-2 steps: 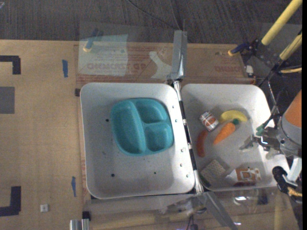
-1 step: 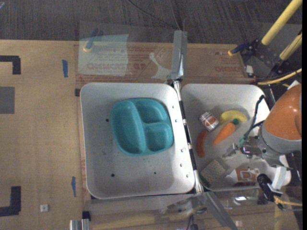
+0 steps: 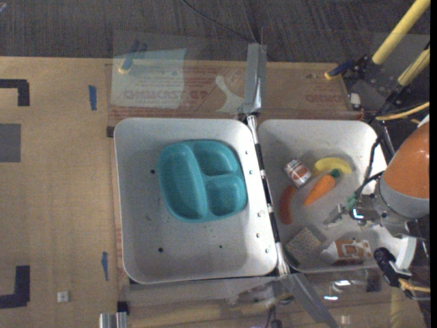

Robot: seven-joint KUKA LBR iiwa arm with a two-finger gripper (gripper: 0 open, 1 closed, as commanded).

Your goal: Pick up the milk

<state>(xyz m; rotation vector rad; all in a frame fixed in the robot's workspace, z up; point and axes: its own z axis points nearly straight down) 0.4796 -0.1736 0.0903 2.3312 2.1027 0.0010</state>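
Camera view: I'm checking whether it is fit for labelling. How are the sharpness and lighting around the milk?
Camera view: soft overall, so the print on the milk is unreadable; dim, even light with faint shadows in the right bin; the claw looks blurred; the clear sheet above the bins shows mild sheen.

Robot arm point(image 3: 410, 183) enters from the right edge, approx. mid-height to lower part of the view. Grey body w/ a broad orange band on top, rounded, just above the wrist. Below the band, a grey wrist section angles left and slightly down. The hand point(image 3: 341, 214) sits at the end of the wrist, pointing left, metal parts w/ a small green light or marker near its base. Hand is small and blurred; finger spacing can't be made out.
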